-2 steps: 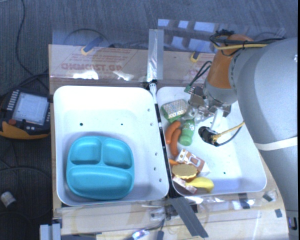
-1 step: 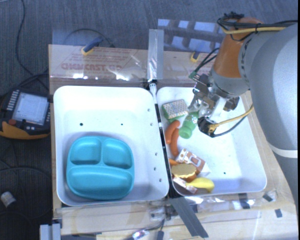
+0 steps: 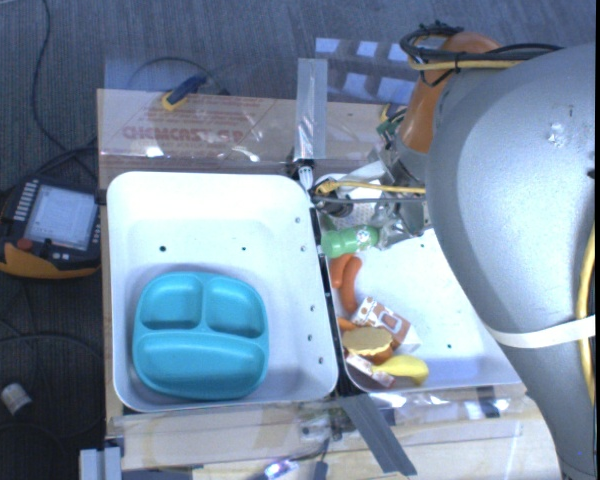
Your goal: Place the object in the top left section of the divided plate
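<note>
So the big grey arm [image 3: 520, 218] takes up most of the right side, hanging over the right bin [image 3: 450, 368]. The claw [image 3: 375, 208] sits low at that bin's far left corner, right by the wall between the two bins, and honestly I can't tell how it stands, it's just a tangle of metal and wires there. Just below it lies a green bottle [image 3: 352, 239], looks close to touching but I can't say it's pinched. Below that, along the bin's left wall: an orange carrot-like thing [image 3: 348, 276], a brown-and-white wrapper [image 3: 385, 320], a bun [image 3: 368, 342] and a yellow piece [image 3: 405, 370] all bunched together. The blue divided plate [image 3: 200, 335] sits in the left bin [image 3: 210, 208], near the front, with its two small sections on the far side. A handheld screen [image 3: 50, 226] lies on the floor to the left.
</note>
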